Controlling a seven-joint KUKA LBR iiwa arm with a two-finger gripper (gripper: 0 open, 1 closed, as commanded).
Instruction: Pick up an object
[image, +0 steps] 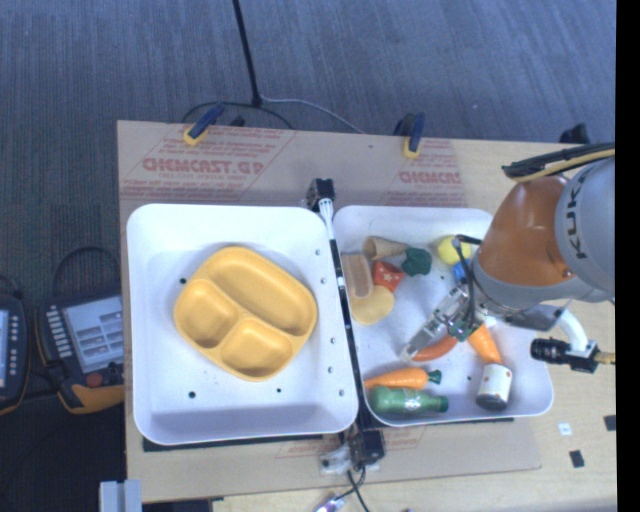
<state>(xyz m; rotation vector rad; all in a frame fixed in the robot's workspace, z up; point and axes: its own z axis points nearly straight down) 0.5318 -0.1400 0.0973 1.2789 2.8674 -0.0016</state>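
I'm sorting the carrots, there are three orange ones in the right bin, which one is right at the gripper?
The carrot under the gripper, mid-bin. The carrot with green top lies nearer the front wall, and the third carrot sits further right.

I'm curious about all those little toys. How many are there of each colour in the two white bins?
Yellow: 3, the divided plate, a round slice, a small piece
Orange: 3 carrots
Green: 2, bottle, small piece
Red: 1
Tan: 2
White-grey can: 1
Total: 12

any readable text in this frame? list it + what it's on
"CHEMCAST GP": red print on the brown board under the bins, upper left.
A second red print on the board at upper right looks like the same word, too blurred to confirm.
"KU": partial black lettering on the arm.
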